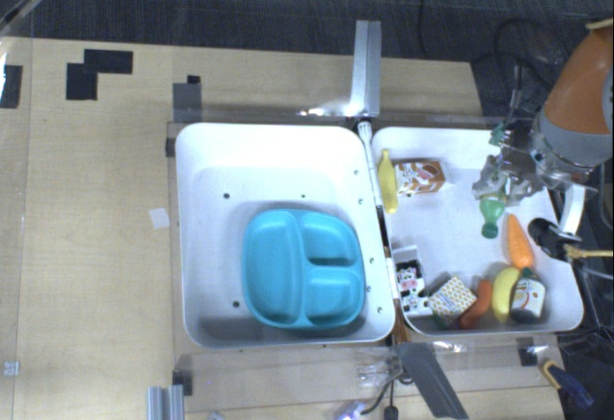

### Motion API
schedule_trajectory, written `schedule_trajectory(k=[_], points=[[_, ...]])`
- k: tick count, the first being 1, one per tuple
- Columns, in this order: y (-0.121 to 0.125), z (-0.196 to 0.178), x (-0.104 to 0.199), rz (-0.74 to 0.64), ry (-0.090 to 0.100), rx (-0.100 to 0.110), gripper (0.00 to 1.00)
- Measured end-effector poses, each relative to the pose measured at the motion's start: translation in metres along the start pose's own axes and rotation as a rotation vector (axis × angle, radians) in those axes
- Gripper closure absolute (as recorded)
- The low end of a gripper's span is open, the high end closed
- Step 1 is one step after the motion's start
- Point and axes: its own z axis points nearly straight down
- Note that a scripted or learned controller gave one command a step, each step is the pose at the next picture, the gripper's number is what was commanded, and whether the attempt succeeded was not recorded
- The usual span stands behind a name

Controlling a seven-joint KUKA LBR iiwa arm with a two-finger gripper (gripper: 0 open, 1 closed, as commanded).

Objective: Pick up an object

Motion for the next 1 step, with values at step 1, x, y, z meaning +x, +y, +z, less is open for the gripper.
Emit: schedule_trajectory(k=[1], points=[[0.0006,-0.0080,0.0014,-0.006,-0.001,0.003,1.00]])
